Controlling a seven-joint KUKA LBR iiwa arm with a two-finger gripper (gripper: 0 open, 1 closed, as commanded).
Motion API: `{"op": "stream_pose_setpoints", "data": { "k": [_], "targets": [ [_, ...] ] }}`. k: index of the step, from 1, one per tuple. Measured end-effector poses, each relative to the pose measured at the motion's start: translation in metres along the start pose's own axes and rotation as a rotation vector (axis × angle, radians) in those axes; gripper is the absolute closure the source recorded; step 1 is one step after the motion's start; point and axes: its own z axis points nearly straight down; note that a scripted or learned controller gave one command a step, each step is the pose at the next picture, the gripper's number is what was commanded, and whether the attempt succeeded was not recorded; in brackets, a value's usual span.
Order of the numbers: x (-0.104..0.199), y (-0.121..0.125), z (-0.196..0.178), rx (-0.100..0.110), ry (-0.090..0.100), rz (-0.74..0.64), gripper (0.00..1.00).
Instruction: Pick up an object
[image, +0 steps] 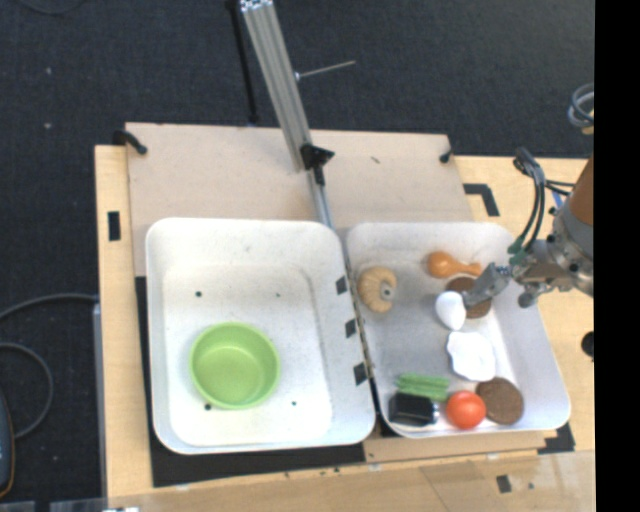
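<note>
- The gripper (492, 283) reaches in from the right edge of the frame, over the upper right part of the right bin (400, 240).
- Its tip hangs above a brown round object (476, 305) and just beside a small white egg-shaped piece (451, 310); I cannot tell how far the fingers are open, nor whether anything sits between them.
- An orange gourd-shaped toy (447, 265) lies just above the tip, near the bin's upper wall.
- A tan shell-like object (377, 288) rests at the bin's left side, well apart from the gripper.
- Lower in the same bin lie a flat white lump (471, 354), a green bean-like piece (423, 383), a black block (411, 409), a red-orange ball (465, 409) and a brown disc (500, 400); the ball and the disc are touching.
- The left bin (200, 250) holds a light green bowl (234, 365), upright, in its lower left area.
- A metal pole (285, 90) slants down from the top of the frame to the gap between the bins.
</note>
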Motion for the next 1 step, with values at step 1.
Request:
{"op": "stream_pose_setpoints", "data": {
  "k": [1],
  "targets": [
    [-0.0002, 0.0, 0.0, 0.0, 0.0, 0.001, 0.0]
  ]
}}
